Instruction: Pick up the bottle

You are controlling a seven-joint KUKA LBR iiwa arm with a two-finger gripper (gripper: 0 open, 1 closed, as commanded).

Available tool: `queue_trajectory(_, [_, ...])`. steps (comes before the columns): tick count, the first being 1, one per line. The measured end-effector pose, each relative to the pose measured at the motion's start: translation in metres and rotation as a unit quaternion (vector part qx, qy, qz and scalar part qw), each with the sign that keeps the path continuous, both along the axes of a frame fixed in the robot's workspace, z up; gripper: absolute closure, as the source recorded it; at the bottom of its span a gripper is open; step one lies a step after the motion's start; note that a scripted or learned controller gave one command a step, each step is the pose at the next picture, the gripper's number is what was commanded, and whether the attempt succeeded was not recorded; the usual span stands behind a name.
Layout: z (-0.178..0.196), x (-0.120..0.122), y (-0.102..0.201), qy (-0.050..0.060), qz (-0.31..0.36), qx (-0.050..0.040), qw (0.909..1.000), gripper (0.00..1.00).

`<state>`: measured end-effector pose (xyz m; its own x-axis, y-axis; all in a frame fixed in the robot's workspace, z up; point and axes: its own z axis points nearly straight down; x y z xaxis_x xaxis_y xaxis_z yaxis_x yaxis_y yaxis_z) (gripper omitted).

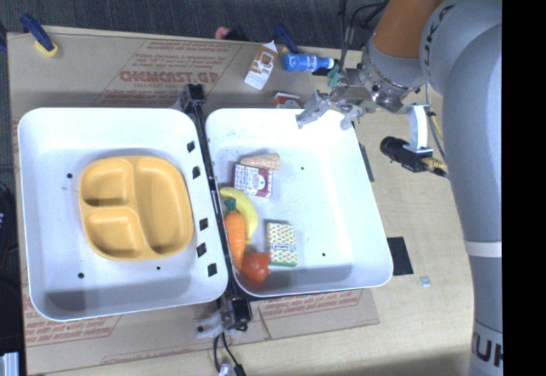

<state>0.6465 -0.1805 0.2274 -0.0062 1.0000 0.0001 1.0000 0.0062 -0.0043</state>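
- Grey arm housing (465, 161), the item closest to the lens, fills the right side; an orange band (409, 12) sits above the wrist.
- At the wrist end, the pincer (326, 117) hangs over the far right rim of the right bin (363, 221). Its two fingers are spread wide, with nothing between them.
- Bottle (300, 63): blue, lying on its side on the cardboard-covered bench (153, 67), just beyond the pincer and slightly to its left, outside both bins. It is apart from the fingers.
- A small white and brown carton (260, 67) lies left of the bottle, further from the pincer.
- A blue clamp (281, 35) sits on the bench edge beyond the bottle.
- On the near side of the pincer, inside the right bin:
  - a tan wedge (261, 161) touching a red and white box (253, 181);
  - a banana (243, 208) beside an orange carrot (235, 234);
  - a red item (254, 266) at the carrot's near end;
  - a patterned box (281, 244) just right of these.
- Well left of the pincer, the left bin (43, 144) holds a yellow divided plate (136, 205).
- Farthest from the pincer, a second blue clamp (38, 33) grips the far left corner of the bench.
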Motion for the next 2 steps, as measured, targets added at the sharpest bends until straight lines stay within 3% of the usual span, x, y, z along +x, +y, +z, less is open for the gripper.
queue_trajectory(1, [0.010,0.000,0.000,0.001,0.003,0.0000,1.0000,1.00])
queue_trajectory(2, [0.048,-0.052,-0.029,0.000,0.063,0.0003,0.9980,1.00])
